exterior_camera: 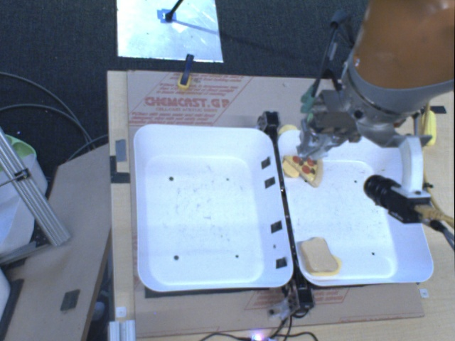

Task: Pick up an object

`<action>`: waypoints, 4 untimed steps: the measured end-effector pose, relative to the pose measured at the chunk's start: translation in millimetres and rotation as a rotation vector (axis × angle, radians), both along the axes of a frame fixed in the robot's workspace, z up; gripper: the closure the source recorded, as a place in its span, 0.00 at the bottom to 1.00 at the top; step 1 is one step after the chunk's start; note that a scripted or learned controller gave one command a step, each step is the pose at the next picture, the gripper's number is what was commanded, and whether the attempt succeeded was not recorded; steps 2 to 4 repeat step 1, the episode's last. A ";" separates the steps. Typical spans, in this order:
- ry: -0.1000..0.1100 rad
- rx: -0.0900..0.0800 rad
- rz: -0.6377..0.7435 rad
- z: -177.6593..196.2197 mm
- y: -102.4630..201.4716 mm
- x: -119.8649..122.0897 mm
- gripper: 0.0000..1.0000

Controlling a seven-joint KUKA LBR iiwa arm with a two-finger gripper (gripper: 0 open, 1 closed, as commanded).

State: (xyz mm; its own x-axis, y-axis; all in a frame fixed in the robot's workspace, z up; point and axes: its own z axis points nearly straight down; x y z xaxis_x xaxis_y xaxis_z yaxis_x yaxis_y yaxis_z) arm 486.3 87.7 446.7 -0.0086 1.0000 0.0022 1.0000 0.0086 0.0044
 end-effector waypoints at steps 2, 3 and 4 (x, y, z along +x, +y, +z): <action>-0.003 0.000 -0.001 10.5 -3.0 1.3 1.00; -0.003 0.000 -0.001 10.5 -3.0 1.3 1.00; -0.003 0.000 -0.001 10.5 -3.0 1.3 1.00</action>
